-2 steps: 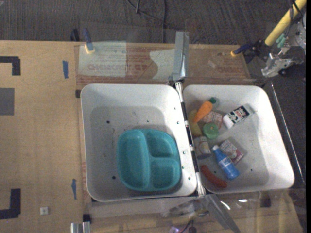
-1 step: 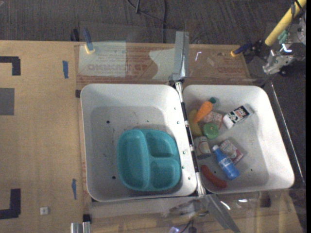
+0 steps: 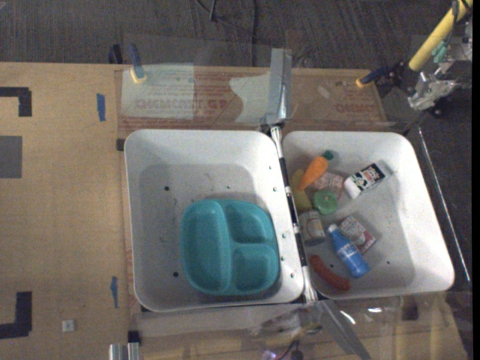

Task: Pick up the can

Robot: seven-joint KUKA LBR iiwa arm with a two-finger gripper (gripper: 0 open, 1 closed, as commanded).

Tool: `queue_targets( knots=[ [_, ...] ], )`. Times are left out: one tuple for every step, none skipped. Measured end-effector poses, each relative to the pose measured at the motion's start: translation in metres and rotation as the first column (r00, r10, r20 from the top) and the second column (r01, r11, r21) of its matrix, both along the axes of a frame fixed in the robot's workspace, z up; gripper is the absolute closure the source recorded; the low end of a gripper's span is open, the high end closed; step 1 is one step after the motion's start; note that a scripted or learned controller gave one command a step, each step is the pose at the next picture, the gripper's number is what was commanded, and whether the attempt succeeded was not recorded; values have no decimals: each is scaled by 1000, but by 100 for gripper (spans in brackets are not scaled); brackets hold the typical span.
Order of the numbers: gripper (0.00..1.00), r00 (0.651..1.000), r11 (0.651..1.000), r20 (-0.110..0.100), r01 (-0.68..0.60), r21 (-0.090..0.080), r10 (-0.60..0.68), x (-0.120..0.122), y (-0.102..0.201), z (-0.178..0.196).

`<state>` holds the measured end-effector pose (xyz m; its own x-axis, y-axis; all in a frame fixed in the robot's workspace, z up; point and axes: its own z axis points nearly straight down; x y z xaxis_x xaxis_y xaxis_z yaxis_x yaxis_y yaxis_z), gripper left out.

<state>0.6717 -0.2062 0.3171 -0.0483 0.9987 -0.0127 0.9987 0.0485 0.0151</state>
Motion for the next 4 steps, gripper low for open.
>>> queue_targets(
  knots=[
    [100,1000,1000,5,-3,-4,3,2,1,12],
    [100,917,917,-9,-399,5,399,-4,-17,73],
    [100,836,836,-13,-549,9,549,-3,-15,24],
    [100,836,836,-7,-549,2,549,-2,-14,37]
  ],
)
